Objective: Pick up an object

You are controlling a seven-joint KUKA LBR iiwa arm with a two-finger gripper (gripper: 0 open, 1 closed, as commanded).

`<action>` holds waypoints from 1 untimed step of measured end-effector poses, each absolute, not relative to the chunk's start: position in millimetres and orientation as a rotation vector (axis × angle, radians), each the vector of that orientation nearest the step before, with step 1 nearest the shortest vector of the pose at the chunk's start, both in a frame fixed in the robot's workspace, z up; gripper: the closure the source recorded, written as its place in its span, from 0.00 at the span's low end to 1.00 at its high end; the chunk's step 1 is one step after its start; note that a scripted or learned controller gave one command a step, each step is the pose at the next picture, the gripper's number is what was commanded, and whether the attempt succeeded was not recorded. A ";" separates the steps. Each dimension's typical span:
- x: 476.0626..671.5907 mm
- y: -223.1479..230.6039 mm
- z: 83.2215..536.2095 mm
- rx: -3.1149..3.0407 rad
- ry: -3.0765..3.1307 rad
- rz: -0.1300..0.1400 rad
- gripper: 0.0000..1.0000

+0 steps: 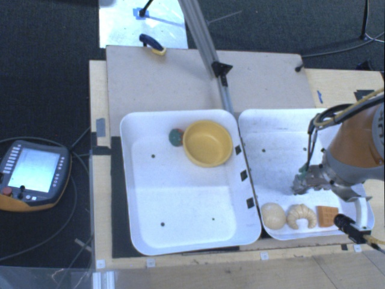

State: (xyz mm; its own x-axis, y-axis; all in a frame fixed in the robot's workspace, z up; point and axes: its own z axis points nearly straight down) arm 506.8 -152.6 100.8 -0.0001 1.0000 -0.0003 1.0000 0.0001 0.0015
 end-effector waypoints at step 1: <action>515.1 -147.4 147.6 2.217 2.221 0.004 1.00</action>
